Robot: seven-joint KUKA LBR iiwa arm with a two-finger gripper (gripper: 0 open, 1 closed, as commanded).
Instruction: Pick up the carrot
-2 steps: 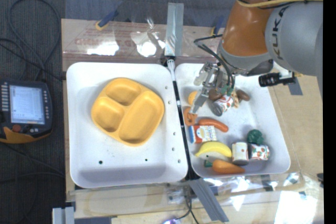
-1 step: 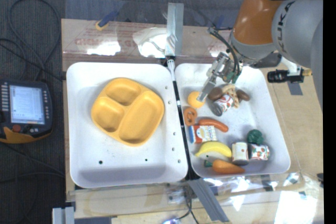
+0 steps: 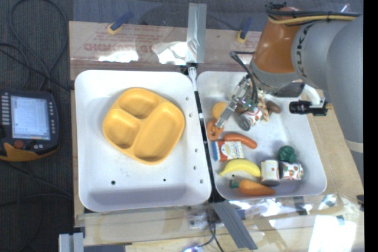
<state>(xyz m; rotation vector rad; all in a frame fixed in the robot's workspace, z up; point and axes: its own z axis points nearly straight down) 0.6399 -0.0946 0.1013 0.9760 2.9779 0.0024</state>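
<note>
Orange carrot lies at right bin's front edge, touching banana. Gripper hangs well apart near bin's left wall, over clutter; finger opening can't be told, nothing visibly held. Risk: grabbing banana or sausage instead.

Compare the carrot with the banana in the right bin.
The carrot is orange with a small green end, while the banana is yellow. The carrot runs nearly straight and tapers to the right, while the banana curves. The carrot lies closest to the right bin's front wall, with the banana just behind it. Both lie flat, roughly side to side, and close together; whether they touch is unclear.
</note>
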